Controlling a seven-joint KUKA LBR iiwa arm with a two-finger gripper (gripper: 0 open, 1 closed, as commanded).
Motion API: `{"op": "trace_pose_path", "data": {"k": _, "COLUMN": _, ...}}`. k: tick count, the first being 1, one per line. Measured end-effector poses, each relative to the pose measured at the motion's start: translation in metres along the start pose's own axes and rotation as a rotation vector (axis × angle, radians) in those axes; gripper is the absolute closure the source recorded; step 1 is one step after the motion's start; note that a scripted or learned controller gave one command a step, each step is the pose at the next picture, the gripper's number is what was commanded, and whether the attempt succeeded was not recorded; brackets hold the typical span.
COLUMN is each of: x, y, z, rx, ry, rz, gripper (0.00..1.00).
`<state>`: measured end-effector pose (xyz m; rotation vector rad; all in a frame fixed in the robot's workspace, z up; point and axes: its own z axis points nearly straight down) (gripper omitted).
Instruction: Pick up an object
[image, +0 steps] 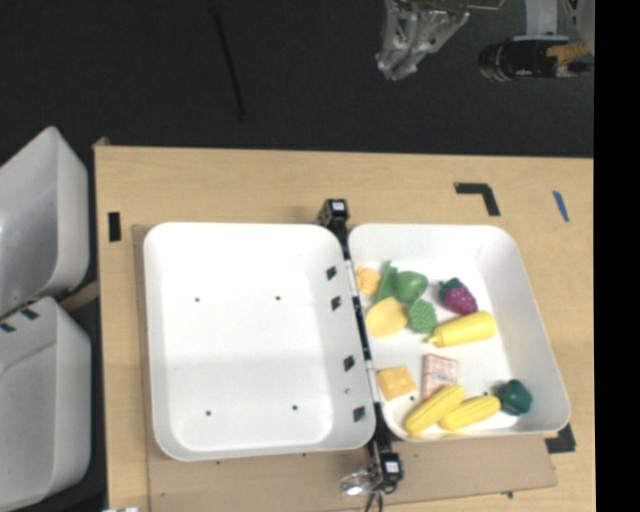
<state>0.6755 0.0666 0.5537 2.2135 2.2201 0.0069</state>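
Observation:
My gripper (405, 52) hangs high at the top of the view, far above and behind the bins. The right bin (530, 290) holds several toy foods: a green pepper (405, 285), a purple grape bunch (458, 296), a yellow lemon (385, 319), a green bumpy piece (422, 317), a yellow corn cob (464, 329), an orange cheese block (396, 381), a pink packet (439, 372), two yellow corn cobs (450, 408) near the front, and a dark green piece (514, 397).
The left bin (240, 340) sits beside the right one, joined at a black-clipped divider (352, 320). White blocks (35, 300) stand at the far left of the wooden bench (250, 180).

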Motion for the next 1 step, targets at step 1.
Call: {"op": "trace_pose_path", "data": {"k": 1, "x": 0.0536, "y": -0.0047, "z": 0.1005, "rx": 0.020, "ry": 0.000, "rz": -0.003, "gripper": 1.00}}
